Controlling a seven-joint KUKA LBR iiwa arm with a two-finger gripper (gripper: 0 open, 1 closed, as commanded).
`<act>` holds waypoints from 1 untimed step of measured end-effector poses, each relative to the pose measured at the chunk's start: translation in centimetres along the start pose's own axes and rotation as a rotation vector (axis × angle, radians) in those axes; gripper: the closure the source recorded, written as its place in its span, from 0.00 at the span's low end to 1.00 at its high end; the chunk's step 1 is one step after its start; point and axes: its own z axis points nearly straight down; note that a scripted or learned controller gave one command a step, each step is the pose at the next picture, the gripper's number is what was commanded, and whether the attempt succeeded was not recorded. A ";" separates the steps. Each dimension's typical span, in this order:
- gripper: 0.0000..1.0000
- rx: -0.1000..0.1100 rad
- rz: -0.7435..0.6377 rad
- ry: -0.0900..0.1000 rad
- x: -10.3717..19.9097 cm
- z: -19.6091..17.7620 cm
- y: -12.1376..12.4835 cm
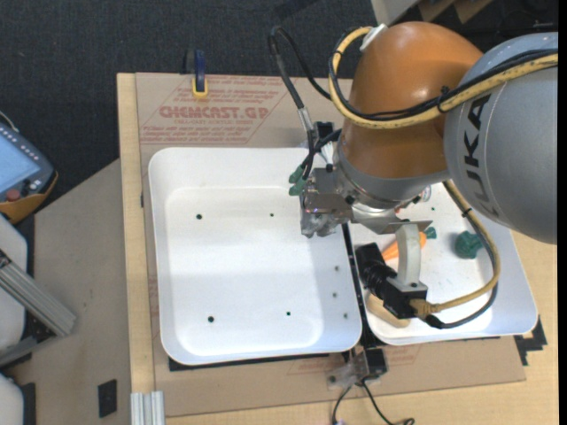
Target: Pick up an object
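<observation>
Arm (416, 122) hides most of right bin (496, 312); green object (468, 243) too small, perhaps toy; gripper (312, 220) blurred.

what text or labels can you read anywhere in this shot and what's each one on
"CHEMCAST GP": red print on the brown paper-faced board under the two white bins.
A smaller red line just below it on the same board: too small and blurred to read.
"KU": large black letters on the grey arm casing, cut off by its curve.
The blue-lit screen at the left edge: nothing legible.
</observation>
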 end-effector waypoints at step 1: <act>1.00 -0.005 0.004 0.000 -2.7 -8.5 -0.5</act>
